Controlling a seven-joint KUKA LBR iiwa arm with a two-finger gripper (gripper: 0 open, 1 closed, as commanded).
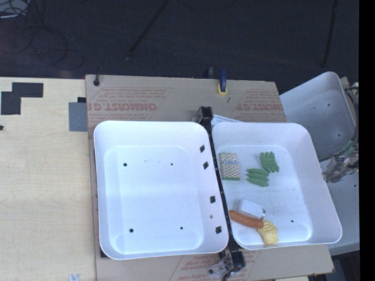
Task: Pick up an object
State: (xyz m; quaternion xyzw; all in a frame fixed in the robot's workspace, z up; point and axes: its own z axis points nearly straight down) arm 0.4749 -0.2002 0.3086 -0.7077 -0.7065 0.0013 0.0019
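Two white bins on bench: left bin [111, 157], right bin [304, 139] holding patterned sponge-like block [229, 166], green pea pods [262, 168], orange carrot-like stick [246, 219] touching small white block [252, 208], yellow corn-like piece [269, 233]. Arm parts blurred at right edge [340, 165]; jaws' state: cannot tell.

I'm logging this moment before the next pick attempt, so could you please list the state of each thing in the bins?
Left bin: nothing visible in it.
Right bin: holds every item.
Patterned sponge: lying flat near the divider.
Two green pods: side by side, mid-bin.
Orange carrot: lying flat by the near wall.
White block: resting against the carrot.
Yellow piece: at the carrot's end.
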